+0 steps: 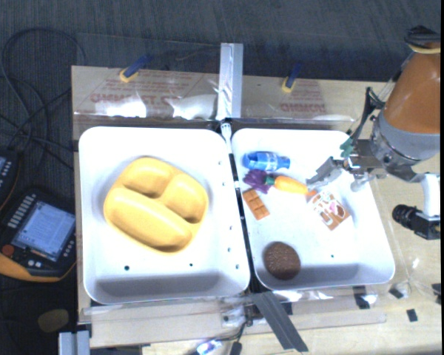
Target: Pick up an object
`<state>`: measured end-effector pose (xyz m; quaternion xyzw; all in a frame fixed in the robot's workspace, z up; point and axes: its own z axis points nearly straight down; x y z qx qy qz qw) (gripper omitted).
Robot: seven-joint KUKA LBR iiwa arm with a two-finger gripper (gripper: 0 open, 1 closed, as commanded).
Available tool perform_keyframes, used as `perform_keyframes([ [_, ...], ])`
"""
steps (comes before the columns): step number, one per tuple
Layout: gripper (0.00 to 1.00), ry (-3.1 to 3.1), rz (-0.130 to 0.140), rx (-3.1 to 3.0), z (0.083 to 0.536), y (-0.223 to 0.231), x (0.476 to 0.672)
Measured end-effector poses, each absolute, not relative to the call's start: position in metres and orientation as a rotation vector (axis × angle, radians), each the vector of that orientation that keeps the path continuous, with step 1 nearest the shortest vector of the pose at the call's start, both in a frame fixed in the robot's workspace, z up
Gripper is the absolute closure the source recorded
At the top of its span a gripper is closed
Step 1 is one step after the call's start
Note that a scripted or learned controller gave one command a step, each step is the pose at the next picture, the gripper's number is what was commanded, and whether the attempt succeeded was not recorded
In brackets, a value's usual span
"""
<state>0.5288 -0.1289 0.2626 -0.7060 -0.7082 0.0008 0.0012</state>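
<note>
Approach stage: the end effector (339, 173), fingers spread and grasping nothing, hangs over the right bin (370, 268); the red-and-white packet (330, 208) at its 6 o'clock needs a short descent.

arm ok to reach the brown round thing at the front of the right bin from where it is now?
Probably yes. The brown round object lies alone near the right bin's front wall, nothing on it or against it. The gripper hovers over the same bin, further back.

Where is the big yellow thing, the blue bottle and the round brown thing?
big yellow thing (155, 202), camera view, its middle top.
blue bottle (265, 160), camera view, middle of its body.
round brown thing (282, 258), camera view, its centre.
</note>
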Motion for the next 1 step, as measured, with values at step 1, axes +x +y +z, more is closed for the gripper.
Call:
perform_keyframes([
  [1,0.00,-1.901,0.005,-2.497,0.1399,-0.1032,0.6434],
])
